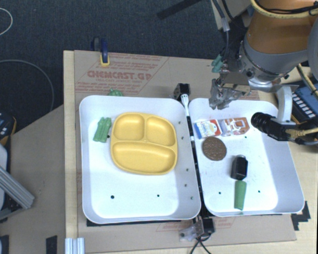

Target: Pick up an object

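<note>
Glossy yellow plastic on the divided plate (144, 143) — smooth matt white bins (130, 201), rough brown disc (214, 149).

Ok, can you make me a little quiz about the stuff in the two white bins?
1. True or false: the yellow divided plate lies in the left bin.
2. Which thing lies nearest the brown round disc? A) the green stick B) the flat red, white and blue packet C) the green ridged piece
3. Fill in: the small black block sits just above the ____ stick.

Key: 1 true; 2 B; 3 green. The gripper hangs over the right bin's back edge, near the packet.
</note>
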